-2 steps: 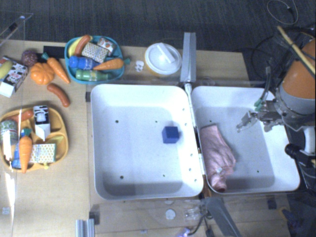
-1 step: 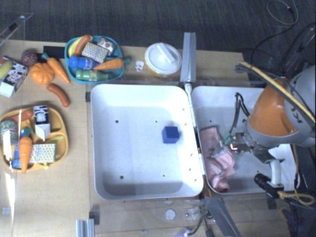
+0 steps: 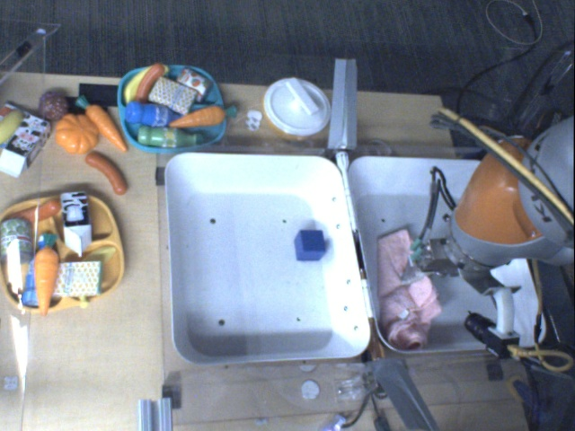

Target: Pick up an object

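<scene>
Bench [image 3: 135, 330] w/ two white bins: blue cube [image 3: 311, 244] in left bin [image 3: 216, 241]; pink cloth [image 3: 404, 290] in right bin [image 3: 395, 187], gripper [image 3: 422, 259] low at cloth's right edge. Jaws: can't tell.

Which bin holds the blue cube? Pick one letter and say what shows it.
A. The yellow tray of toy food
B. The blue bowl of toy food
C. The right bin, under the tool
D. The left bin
D: the blue cube sits alone on the floor of the left bin, while the right bin holds the pink cloth beside the tool.
</scene>
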Robot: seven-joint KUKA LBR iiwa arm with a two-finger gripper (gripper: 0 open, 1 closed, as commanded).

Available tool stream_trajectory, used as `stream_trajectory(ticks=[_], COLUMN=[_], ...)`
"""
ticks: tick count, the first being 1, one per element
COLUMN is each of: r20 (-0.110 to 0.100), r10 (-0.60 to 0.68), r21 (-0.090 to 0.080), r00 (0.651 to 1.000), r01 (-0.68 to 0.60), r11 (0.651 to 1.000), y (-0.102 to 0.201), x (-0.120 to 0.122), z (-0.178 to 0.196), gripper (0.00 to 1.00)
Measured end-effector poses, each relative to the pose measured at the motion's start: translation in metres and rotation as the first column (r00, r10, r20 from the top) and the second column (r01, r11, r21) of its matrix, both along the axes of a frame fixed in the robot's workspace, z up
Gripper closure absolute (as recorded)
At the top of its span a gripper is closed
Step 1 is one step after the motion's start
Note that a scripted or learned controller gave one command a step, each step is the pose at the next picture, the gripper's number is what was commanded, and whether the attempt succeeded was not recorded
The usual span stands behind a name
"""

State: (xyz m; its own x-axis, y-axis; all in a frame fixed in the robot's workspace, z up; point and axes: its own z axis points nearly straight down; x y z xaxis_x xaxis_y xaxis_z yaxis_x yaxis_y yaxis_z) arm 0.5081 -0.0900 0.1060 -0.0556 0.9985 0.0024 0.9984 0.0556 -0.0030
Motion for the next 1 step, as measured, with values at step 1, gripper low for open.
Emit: stream_trajectory(ticks=[1], r20=[0.000], r10=[0.048], r21=[-0.002], r00=[0.999], r01=[-0.048], r11=[0.999], y=[0.0190], x=[0.0697], z=[0.0758], gripper=[1.00])
